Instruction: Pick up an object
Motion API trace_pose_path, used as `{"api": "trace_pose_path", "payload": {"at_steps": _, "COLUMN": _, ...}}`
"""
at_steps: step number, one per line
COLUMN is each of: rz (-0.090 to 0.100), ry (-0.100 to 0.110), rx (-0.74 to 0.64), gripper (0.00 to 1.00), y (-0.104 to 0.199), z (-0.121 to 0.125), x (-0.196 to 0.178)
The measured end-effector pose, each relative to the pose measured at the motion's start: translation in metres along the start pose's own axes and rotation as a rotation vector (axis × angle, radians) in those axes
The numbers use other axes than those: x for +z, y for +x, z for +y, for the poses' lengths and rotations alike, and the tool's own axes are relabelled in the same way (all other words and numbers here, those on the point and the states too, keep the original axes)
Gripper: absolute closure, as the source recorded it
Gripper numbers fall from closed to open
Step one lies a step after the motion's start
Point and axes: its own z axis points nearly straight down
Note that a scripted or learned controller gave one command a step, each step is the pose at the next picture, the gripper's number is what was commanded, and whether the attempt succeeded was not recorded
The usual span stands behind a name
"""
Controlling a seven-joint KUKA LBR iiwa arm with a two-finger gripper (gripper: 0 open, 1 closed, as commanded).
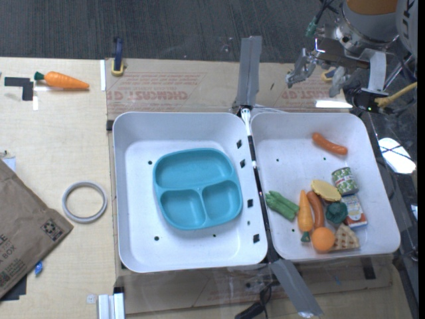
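The tool (317, 68) hangs open and empty above the right bin's (372, 244) far rim; the lone sausage (330, 144) lies below it, long axis slanting rightward.

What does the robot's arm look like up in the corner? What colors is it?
The arm is grey metal with a bright orange band above the wrist. Thin black cables run along it. At its end sits a small silvery gripper with two thin fingers, built of shiny metal pieces with a bit of white.
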Motion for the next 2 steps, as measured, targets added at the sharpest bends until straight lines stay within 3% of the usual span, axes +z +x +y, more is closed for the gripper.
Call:
{"api": "trace_pose_path", "payload": {"at_steps": 1, "rz": 0.001, "ry": 0.002, "rx": -0.016, "gripper": 0.0, "y": -0.078, "z": -0.023, "x": 0.134}}
{"api": "trace_pose_path", "payload": {"at_steps": 2, "rz": 0.001, "ry": -0.001, "rx": -0.182, "gripper": 0.0, "y": -0.115, "z": 0.023, "x": 0.201}}
